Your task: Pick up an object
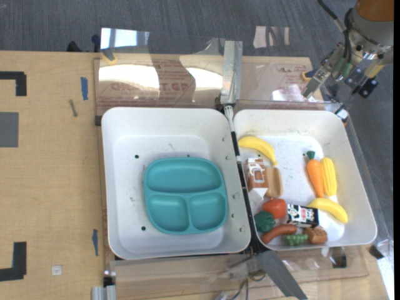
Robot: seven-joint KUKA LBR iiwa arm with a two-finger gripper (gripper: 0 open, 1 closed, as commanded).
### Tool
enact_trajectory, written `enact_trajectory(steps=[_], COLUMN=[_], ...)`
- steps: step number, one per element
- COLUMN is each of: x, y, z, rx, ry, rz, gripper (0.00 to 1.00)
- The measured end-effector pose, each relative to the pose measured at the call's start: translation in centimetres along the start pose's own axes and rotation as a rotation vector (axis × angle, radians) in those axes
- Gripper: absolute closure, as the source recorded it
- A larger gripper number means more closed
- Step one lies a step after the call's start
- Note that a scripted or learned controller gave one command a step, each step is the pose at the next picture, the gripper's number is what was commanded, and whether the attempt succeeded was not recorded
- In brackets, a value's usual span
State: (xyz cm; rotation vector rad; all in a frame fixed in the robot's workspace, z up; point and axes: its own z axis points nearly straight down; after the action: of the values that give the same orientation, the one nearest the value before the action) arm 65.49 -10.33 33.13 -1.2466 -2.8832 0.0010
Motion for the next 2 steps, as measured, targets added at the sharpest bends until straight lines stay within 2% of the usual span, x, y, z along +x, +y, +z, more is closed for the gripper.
enact_trajectory(steps=[1,2], x=[0.2,0.0], y=[0.4,0.6], z=[-0.6,2.0], rx=[-0.004,0.002], ry=[-0.005,0.002], rz=[0.179,0.518], gripper=[1.0,1.0])
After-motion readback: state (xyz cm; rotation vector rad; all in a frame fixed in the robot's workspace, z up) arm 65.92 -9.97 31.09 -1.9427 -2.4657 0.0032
